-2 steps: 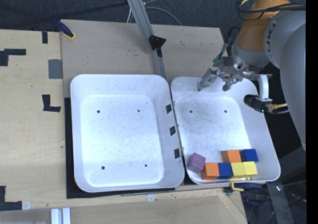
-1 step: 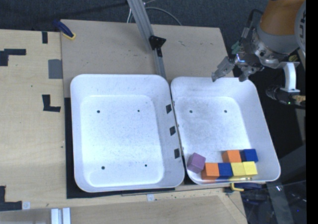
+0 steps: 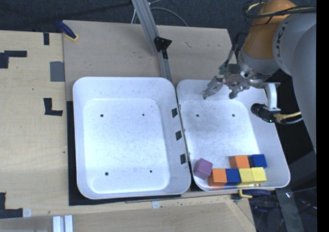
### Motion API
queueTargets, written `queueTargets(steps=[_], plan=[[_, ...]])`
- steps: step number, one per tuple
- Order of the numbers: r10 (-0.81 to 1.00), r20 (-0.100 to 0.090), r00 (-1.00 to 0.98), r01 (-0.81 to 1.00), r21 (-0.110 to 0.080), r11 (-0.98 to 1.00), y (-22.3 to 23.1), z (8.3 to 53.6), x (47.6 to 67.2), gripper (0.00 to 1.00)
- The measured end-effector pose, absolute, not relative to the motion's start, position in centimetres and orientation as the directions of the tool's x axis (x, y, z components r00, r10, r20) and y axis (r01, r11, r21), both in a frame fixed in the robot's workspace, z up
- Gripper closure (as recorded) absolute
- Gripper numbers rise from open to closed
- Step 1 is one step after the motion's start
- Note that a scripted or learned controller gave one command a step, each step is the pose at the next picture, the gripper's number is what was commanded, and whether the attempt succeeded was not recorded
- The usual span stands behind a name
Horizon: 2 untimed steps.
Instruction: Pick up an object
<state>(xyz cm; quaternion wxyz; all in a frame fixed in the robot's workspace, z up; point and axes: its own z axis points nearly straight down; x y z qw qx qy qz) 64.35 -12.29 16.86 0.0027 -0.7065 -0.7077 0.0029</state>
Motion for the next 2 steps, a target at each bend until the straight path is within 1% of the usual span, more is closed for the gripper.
queueTargets(steps=[1, 2], plan=[[1.000, -0.002, 0.004, 1.000, -0.006, -0.004, -18.4, 12.9, 63.6, 0.00], [1.000, -0.001, -0.005, 1.000, 0.009, 0.005, -14.5, 22.7, 66.8, 0.00]])
